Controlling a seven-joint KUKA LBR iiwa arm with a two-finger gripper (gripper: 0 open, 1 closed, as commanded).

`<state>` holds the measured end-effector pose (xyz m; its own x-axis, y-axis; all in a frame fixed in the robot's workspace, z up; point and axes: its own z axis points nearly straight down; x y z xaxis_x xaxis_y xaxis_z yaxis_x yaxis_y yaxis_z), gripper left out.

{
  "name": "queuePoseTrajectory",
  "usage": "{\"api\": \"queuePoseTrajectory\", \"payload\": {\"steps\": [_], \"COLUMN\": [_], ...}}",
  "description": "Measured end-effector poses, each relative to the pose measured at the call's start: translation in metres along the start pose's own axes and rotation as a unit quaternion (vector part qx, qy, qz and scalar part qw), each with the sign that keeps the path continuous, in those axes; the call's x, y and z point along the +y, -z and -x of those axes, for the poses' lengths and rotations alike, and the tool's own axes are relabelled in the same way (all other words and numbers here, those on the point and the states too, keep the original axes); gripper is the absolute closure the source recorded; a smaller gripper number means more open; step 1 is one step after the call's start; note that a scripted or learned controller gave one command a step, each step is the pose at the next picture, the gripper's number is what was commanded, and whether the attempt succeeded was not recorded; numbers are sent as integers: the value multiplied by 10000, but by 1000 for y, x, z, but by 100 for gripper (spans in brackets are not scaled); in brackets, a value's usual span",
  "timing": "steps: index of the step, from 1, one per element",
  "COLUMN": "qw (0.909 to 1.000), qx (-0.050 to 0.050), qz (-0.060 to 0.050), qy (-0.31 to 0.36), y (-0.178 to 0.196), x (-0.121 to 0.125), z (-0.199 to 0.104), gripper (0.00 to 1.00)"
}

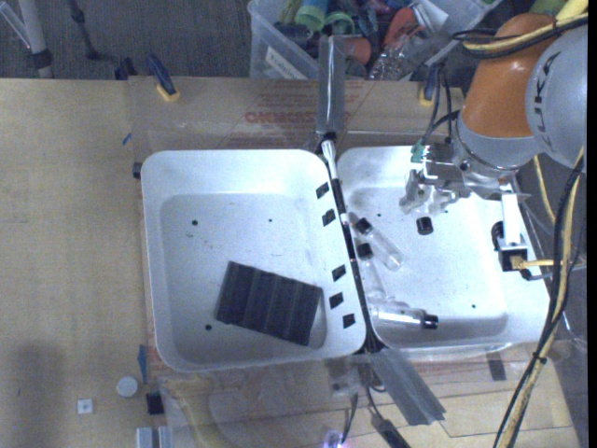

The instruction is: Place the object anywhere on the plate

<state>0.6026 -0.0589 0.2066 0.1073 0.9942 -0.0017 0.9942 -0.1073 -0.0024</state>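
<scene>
A dark ribbed rectangular plate (pixel 269 303) lies flat at the front of the left bin (pixel 177 180). My gripper (pixel 424 197) hangs over the back part of the right bin (pixel 485 320), under the orange wrist band. A small black piece (pixel 424 224) shows just below it; I cannot tell whether it is held or lies on the bin floor. A clear tube with a black cap (pixel 375 244) lies near the divider, left of the gripper. A second clear piece with a black tip (pixel 403 316) lies at the front of that bin.
Black clips (pixel 334 271) line the ridge between the two bins. A clear crate of colourful items (pixel 373 12) stands behind the bins. Cables (pixel 560 278) hang along the right side. Small bits (pixel 126 386) lie on the bench at front left.
</scene>
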Motion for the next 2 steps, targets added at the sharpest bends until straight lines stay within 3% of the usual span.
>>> {"api": "queuePoseTrajectory", "payload": {"steps": [1, 2], "qw": [9962, 9991], "qx": [4, -36], "qz": [13, 64], "qy": [-868, -425], "y": [-13, -43], "x": [44, 47], "z": [-85, -133], "gripper": [100, 100]}}
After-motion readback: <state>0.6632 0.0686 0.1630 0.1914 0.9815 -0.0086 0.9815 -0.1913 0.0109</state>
